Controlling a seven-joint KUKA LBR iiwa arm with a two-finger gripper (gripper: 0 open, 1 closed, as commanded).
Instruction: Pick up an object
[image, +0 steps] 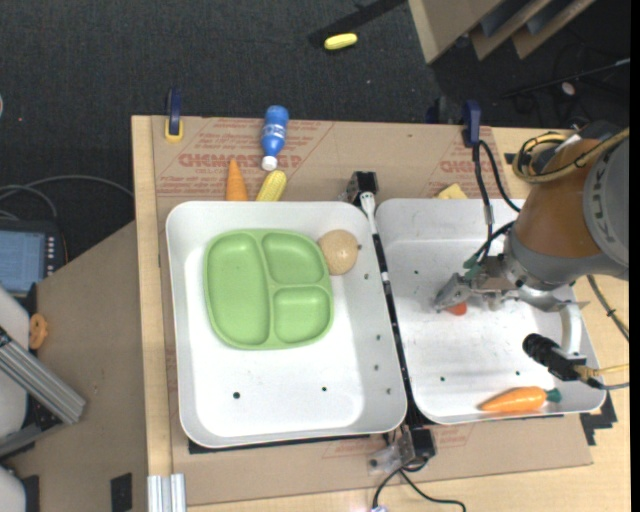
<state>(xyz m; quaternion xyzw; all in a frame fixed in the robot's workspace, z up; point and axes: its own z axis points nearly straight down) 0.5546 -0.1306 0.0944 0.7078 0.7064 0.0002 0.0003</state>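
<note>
My gripper (452, 297) is low over the left half of the right bin (430, 225), reaching in from the right. A small red thing (458, 310) lies on the bin floor right under its tip; whether they touch I cannot tell. An orange carrot (515, 401) lies along the front rim of the same bin, well clear of the gripper. In the left bin (270, 400) a green divided plate (268, 288) lies flat. A tan round thing (339, 250) rests by the plate's far right corner.
Behind the left bin, on the cardboard bench top, lie a blue and white bottle (273, 135), a small orange carrot (235, 182) and a yellow corn piece (271, 185). A yellow scrap (452, 192) sits behind the right bin. A narrow gap divides the bins.
</note>
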